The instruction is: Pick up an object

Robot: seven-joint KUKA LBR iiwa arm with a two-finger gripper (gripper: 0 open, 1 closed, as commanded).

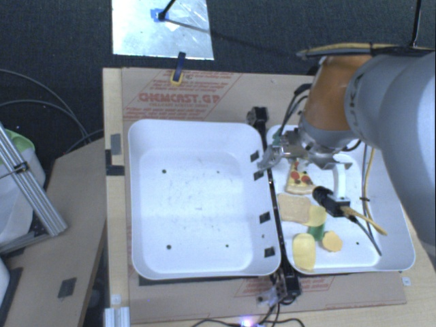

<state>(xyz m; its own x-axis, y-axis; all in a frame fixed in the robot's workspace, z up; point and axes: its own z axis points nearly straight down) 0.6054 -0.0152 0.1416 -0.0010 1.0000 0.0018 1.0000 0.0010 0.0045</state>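
Arm: you've got the grey arm [392, 90] reaching in from 3 o'clock, orange band showing, bent over the right bin [403, 256]
Gripper: the gripper [278, 154] sits at that bin's 10 o'clock corner, right by the wall next to the left bin [197, 203]
Grip state: you cannot tell from here whether it's wide, narrow or holding anything
Nearest object: pizza-slice toy [298, 180], just at 5 o'clock of the gripper
Next down: tan square [293, 208], at 6 o'clock of the pizza-slice toy
Cluster: green piece [316, 229], with a pale yellow lump [304, 251] at its 7 o'clock and a small yellow piece [332, 241] at its 4 o'clock
White strip [340, 181]: at 3 o'clock of the pizza-slice toy, lying 12 to 6
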